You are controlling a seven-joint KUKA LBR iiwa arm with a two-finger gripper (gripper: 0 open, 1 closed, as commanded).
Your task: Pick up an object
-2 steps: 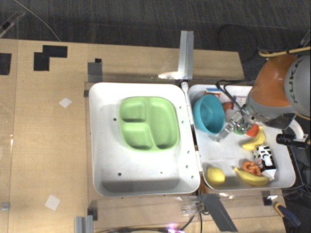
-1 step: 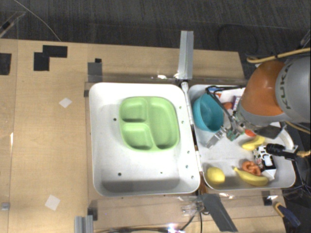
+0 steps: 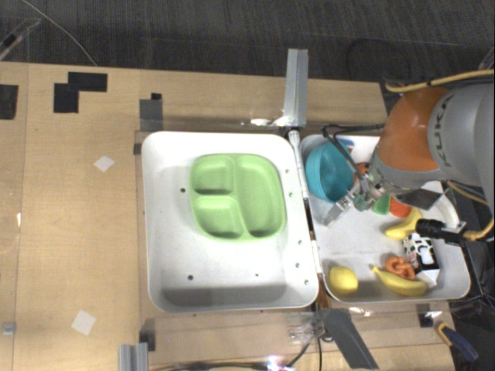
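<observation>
I am reaching into the right bin [image 3: 340,242] from its right edge, my gripper [image 3: 357,198] hanging just beside the blue bowl [image 3: 328,171] near the bin's far left corner; its grasp I cannot tell. A lemon [image 3: 344,278] and banana [image 3: 402,283] are lying along the near edge. The green divided plate [image 3: 236,196] is sitting in the left bin [image 3: 166,230].

camera view: sitting fixed above the bench [image 3: 69,230] | looking down at a slant | taking in both white bins: left bin [image 3: 166,207], right bin [image 3: 363,242] | standing well back, also showing dark floor [image 3: 193,14] beyond
</observation>
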